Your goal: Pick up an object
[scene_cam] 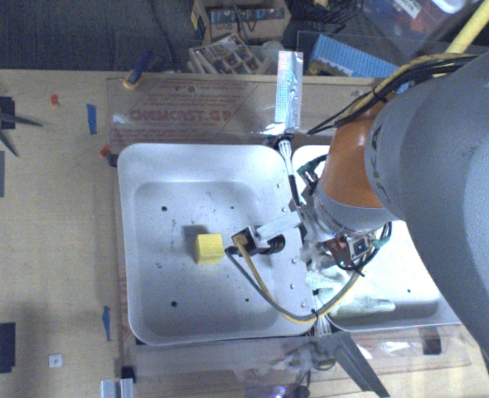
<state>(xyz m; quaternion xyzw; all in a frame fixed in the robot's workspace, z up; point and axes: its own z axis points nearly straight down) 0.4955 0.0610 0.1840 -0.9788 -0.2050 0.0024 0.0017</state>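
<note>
A small yellow cube [209,247] lies in the left bin [145,162], a little left of its middle. My gripper [320,265] hangs below the orange-banded wrist, over the divide between the two bins and to the right of the cube, clearly apart from it. The big grey arm covers most of the right bin [412,292]. A pale greenish thing [369,306] lies flat near the front of the right bin, just below the gripper; I see nothing held.
Both bins rest on a wooden bench [54,222]. Blue tape marks and black brackets dot the bench to the left. Boxes, cables and clutter sit beyond the far edge. A silver upright post [288,89] stands behind the bins.
</note>
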